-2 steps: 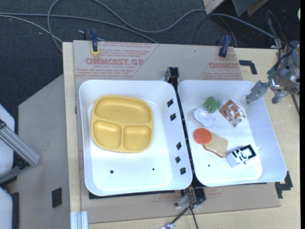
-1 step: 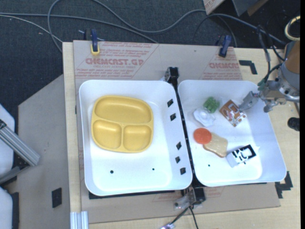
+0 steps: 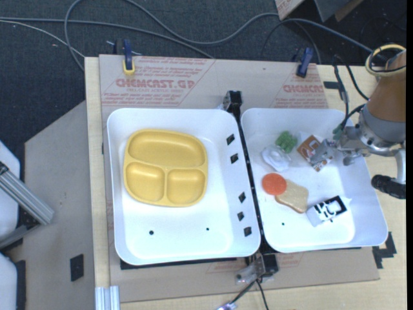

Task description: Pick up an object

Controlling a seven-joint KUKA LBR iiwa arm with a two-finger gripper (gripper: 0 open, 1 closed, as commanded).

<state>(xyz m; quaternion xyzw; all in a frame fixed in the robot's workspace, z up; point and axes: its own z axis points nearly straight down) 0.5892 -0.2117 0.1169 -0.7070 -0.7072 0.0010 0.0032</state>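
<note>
The right bin point(image 3: 361, 228) holds several small objects. A green piece point(image 3: 286, 139) and a white piece point(image 3: 276, 157) lie near its back left. Nearer the front sit an orange-red disc point(image 3: 274, 183), a tan bread-shaped piece point(image 3: 293, 197) touching it, and a white and black block point(image 3: 328, 209). A small brown and orange object point(image 3: 308, 147) lies right at the tip of my gripper point(image 3: 322, 156). The gripper reaches in low from the right, over the bin's back half. I cannot tell if it touches that object.
The left bin point(image 3: 187, 237) carries a yellow divided plate point(image 3: 166, 167) in its back half. A black divider with clips point(image 3: 242, 173) runs between the bins. The arm's orange band point(image 3: 389, 95) and grey wrist point(image 3: 377, 134) hang over the right bin's right rim.
</note>
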